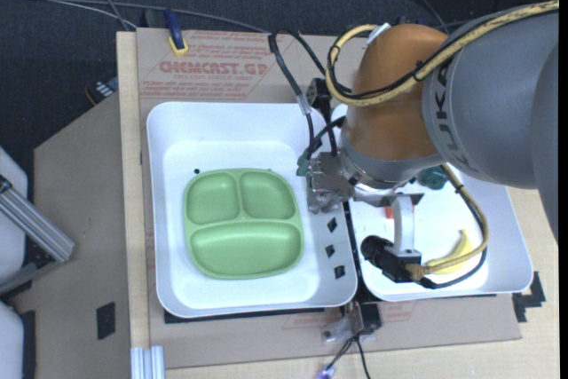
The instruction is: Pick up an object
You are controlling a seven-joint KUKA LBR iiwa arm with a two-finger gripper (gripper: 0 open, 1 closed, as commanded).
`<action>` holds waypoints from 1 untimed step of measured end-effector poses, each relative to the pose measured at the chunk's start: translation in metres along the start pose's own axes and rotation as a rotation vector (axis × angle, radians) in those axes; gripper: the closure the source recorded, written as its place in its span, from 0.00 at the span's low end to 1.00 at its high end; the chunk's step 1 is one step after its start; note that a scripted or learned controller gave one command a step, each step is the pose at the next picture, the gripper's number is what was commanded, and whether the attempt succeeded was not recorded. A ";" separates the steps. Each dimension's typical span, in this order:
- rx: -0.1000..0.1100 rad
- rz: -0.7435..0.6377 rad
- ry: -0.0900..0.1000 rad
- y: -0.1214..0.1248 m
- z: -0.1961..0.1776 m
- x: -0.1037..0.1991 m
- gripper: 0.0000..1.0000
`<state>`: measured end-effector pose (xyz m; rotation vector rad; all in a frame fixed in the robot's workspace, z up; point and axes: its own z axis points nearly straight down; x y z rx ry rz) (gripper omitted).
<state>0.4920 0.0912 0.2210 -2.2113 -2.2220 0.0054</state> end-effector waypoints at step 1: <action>-0.004 0.005 -0.001 0.002 -0.001 -0.003 0.00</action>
